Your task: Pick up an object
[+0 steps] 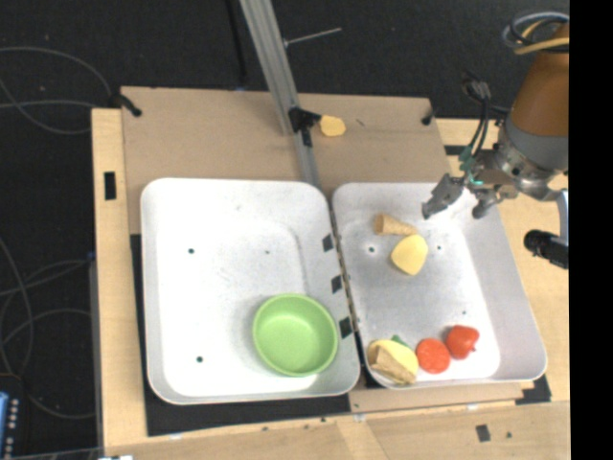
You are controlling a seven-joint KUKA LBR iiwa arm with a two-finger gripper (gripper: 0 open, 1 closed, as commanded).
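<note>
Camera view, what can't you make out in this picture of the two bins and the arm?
- Arm: cut off by the view's right edge, so its upper links are out of sight.
- Gripper: too small and dark to tell how it is set.
- Pale wedge in the right bin's near corner: partly overlapped by the yellow piece, identity unclear.
- Small yellow object on the bench beyond the bins: too small to identify.
</note>
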